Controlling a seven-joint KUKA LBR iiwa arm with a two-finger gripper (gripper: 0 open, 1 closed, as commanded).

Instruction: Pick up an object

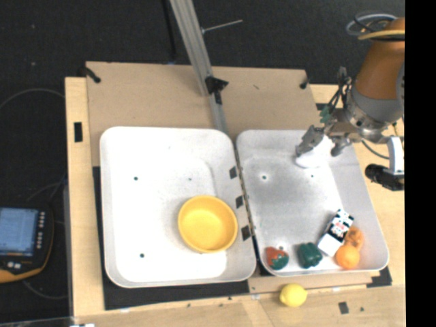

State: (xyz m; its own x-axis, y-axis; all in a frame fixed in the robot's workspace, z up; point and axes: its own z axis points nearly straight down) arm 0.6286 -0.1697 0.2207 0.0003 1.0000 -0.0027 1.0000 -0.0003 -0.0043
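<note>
My gripper (pixel 321 144) hangs over the far right part of the right bin (pixel 286 189), with its two fingers spread open and nothing between them. At that bin's near edge lie a red toy (pixel 276 257), a green toy (pixel 309 254), an orange fruit (pixel 348 257) and a small white, black and blue box (pixel 336 232). All of these sit well below the gripper in the view, apart from it. A yellow bowl (pixel 207 223) rests in the left bin (pixel 150 176) near its right wall.
A yellow lemon (pixel 293 295) lies on the bench in front of the right bin. A grey metal rail (pixel 197 53) slants from the top down to between the bins. A handheld pendant (pixel 20 240) sits at the far left.
</note>
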